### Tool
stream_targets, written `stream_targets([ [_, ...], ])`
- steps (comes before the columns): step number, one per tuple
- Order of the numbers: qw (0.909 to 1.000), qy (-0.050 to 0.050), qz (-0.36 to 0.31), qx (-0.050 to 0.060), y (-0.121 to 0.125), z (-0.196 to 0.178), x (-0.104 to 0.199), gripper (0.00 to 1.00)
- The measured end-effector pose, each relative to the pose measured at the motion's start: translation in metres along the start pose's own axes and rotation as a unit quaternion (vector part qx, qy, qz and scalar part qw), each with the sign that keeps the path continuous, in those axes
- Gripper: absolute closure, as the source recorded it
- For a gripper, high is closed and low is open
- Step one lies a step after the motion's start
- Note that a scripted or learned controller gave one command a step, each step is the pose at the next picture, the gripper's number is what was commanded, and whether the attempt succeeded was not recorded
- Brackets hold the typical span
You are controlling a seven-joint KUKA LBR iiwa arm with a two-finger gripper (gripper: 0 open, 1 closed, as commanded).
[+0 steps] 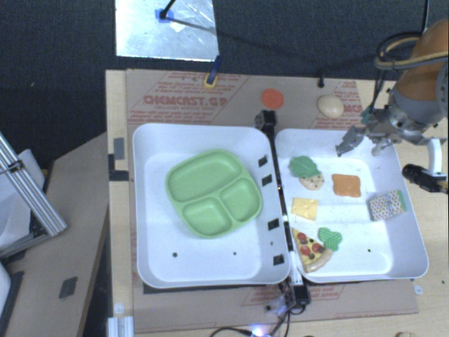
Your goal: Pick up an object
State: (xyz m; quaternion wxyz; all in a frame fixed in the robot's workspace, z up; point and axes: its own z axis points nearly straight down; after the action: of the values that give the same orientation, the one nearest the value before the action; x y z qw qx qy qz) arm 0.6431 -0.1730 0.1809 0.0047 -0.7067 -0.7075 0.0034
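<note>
Reaching in from the right, the grey arm (421, 83) with its orange band holds the gripper (365, 142) over the far right corner of the right bin (407, 258), and its fingers (346, 146) stand apart with nothing between them. One dark finger points down toward the bin floor near the far wall; the other sits further right, close to the bin's rim. Inside the right bin lie several small toy foods, all clear of the gripper: a green leafy piece (304, 165) overlapping a tan cookie (313, 182), an orange square (346, 185) just to their right, a pale yellow square (304, 208) nearer the divider, a patterned grey-green block (387, 205) near the right wall, a pizza slice (311, 250) at the near left corner, and a small green piece (330, 238) touching the slice's upper edge. The left bin (154, 258) holds a green divided plate (212, 192), lying flat and slightly turned, with three compartments. Beyond the bins, on the cardboard sheet (175, 97), rest an orange disc (272, 99) and a cream egg-shaped object (330, 105). A sheet of foil (165, 20) lies on the dark surface further back.
</note>
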Motion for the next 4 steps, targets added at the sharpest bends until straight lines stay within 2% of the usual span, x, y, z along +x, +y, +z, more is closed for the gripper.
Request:
stream_targets([
  [1,1.0000,-0.001,-0.001,-0.007,0.003,-0.009,0.000,0.00],
  [2,1.0000,-0.001,-0.002,-0.005,0.002,0.050,0.008,0.00],
  [3,1.0000,-0.001,-0.002,-0.008,0.004,0.096,0.009,0.00],
  [4,0.9999,-0.002,-0.004,-0.010,0.005,0.083,0.008,1.00],
])
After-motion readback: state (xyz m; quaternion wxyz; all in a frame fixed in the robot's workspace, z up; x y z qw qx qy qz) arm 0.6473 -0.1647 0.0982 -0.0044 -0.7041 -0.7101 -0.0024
